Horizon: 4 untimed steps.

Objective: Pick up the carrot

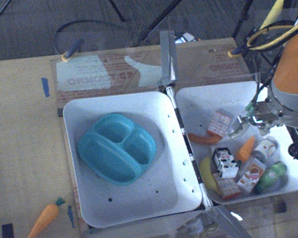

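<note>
A small orange carrot lies tilted in the right bin, among several packaged items. My gripper hangs just above and behind it, at the end of the grey arm with the orange band. Nothing orange shows inside the gripper. A second carrot with a green top lies outside the bins on the bench at the lower left.
The left bin holds a teal divided plate. Around the carrot in the right bin lie a red-orange pepper-like piece, a banana, a cow-patterned carton, small boxes, a can and a green item.
</note>
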Each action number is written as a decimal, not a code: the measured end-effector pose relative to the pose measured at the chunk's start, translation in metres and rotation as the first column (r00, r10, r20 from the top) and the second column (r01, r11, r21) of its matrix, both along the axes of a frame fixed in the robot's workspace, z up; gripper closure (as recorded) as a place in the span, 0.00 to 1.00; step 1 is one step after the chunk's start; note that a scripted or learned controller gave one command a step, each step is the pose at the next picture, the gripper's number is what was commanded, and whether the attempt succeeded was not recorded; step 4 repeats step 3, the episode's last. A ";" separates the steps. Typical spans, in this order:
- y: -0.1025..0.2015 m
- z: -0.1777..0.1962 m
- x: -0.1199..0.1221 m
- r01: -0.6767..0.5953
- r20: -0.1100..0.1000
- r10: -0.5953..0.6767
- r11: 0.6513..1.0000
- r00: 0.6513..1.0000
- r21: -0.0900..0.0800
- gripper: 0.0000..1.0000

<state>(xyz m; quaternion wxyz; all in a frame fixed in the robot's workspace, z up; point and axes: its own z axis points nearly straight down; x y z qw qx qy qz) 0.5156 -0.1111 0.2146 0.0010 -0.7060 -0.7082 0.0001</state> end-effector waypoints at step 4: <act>0.073 -0.009 -0.001 0.206 0.001 -0.206 0.978 0.978 -0.001 1.00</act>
